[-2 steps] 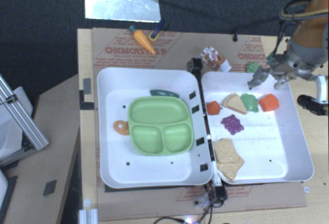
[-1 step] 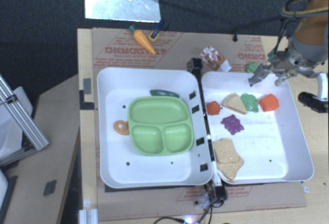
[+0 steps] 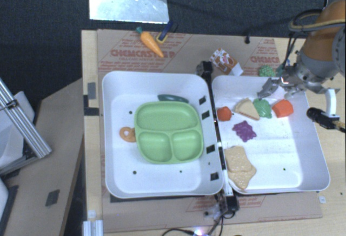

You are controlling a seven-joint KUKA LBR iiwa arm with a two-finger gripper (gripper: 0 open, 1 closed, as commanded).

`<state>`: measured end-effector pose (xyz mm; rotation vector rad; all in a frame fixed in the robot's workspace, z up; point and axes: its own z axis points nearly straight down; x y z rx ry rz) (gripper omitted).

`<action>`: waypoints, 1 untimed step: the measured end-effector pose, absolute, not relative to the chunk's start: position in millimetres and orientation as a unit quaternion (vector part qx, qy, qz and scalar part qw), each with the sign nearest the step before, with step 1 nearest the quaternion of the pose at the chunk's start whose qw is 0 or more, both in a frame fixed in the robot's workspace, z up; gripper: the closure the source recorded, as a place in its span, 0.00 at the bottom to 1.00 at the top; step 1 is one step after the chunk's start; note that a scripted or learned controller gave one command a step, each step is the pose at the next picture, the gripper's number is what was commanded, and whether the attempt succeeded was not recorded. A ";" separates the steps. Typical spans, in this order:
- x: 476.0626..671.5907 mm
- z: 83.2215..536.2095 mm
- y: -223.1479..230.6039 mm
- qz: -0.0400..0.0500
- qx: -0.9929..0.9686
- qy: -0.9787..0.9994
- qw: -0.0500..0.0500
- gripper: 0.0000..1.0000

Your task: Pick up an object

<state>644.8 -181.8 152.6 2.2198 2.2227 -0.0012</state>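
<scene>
1. The grey KUKA arm with its orange band reaches in from the right, its two-finger gripper point(image 3: 273, 87) poised over the far end of the right-hand shallow white bin point(image 3: 311, 159); the fingers look spread apart with nothing between them, though the detail is small.

2. Just below the gripper lies a tight cluster of toy food, probably the pick targets: a tan wedge-shaped piece point(image 3: 247, 109), a small green leafy piece point(image 3: 263, 108) and an orange-red rounded piece point(image 3: 283, 107). The green piece sits nearest the fingers.

3. Further along the same bin rest a small red-orange ball-like piece point(image 3: 224, 113), a purple bunch-shaped piece point(image 3: 244, 131) and a beige irregular flat piece point(image 3: 239, 166).

4. The left-hand white bin point(image 3: 116, 121) holds a light green three-compartment plastic tray point(image 3: 167, 132), apparently a drop-off, with a small orange ring point(image 3: 127, 134) beside it.

5. Outside the bins, on the brown cardboard-covered surface point(image 3: 113, 51), lie an orange toy carrot point(image 3: 151, 43) and a small red-and-white patterned packet point(image 3: 223, 60).

6. Red lettering on the cardboard appears to read "CHEMCAST"; the packet's print is illegible.
</scene>
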 end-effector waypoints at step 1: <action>652.5 97.8 -188.5 0.001 0.706 0.708 0.004 0.00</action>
